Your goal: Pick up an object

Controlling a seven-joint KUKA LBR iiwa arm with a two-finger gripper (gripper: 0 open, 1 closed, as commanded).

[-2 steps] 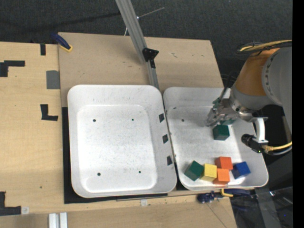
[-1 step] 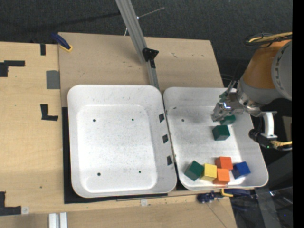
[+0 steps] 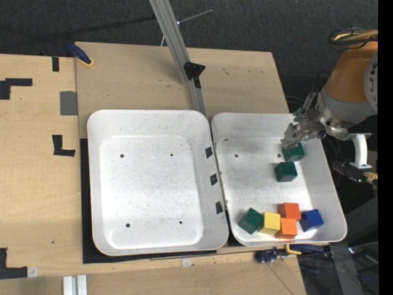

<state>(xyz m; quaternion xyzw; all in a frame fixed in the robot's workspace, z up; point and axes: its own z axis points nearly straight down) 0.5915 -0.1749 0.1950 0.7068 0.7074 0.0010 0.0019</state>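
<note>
1. Hand (image 3: 297,141) hovered over the right bin (image 3: 245,131), and I saw a dark green block (image 3: 294,152) pinched between its fingers, lifted above the bin floor.
2. Just below the hand I saw a second dark green block (image 3: 285,172) lying on the floor.
3. Further below, by the near rim, sat a cluster: green (image 3: 250,220), yellow (image 3: 271,220), two orange (image 3: 288,217) and blue (image 3: 312,219) blocks.
4. Left of the hand lay the left bin (image 3: 147,183) on the tabletop (image 3: 37,165).

No readable text, labels, brands or numbers anywhere.
</note>
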